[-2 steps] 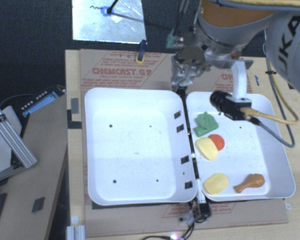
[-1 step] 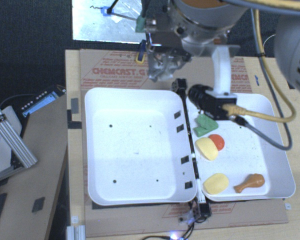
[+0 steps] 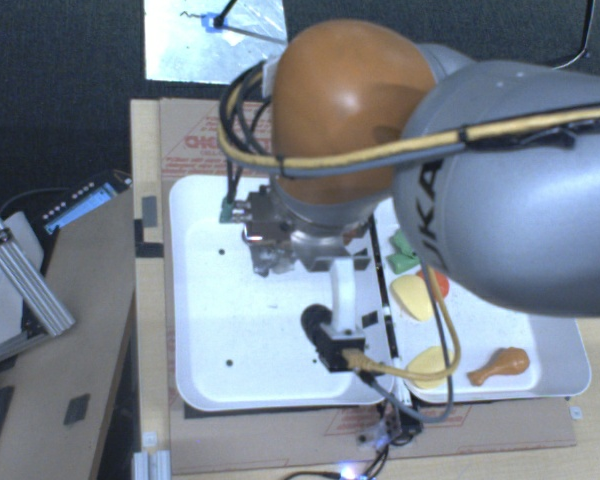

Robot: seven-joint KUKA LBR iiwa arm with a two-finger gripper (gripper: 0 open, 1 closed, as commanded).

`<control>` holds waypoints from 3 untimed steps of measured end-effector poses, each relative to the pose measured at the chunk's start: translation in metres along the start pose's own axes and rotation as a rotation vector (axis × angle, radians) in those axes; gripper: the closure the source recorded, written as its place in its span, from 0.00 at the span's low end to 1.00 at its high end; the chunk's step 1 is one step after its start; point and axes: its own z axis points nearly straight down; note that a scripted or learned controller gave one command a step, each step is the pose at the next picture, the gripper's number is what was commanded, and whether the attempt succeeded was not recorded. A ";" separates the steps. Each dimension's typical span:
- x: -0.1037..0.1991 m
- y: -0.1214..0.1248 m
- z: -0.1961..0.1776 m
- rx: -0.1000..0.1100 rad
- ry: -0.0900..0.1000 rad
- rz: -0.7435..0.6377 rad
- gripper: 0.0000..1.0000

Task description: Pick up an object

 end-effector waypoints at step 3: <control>-0.001 0.034 0.027 0.002 -0.001 0.002 1.00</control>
